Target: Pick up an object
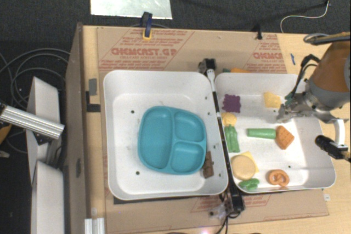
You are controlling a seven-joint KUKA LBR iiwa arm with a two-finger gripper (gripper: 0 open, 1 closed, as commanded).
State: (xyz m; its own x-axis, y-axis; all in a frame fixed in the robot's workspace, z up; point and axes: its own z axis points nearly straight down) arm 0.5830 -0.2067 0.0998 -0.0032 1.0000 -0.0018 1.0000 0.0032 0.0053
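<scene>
The right bin (307,170) holds several toy food pieces. A purple piece (232,102) and a yellow block (271,99) lie near its back. A green stick (261,132) and an orange wedge (284,137) sit in the middle. A round beige piece (244,166) and an orange pretzel (278,177) lie near the front. My gripper (286,112) hangs low over the right bin, just right of the yellow block and above the orange wedge. Nothing visible is held in it.
The left bin (126,96) holds a teal divided plate (173,140) and a small brown piece (208,164) by the dividing wall. A long green piece (232,138) and a small yellow piece (229,119) lie along the right bin's left wall. The arm (332,82) comes in from the right.
</scene>
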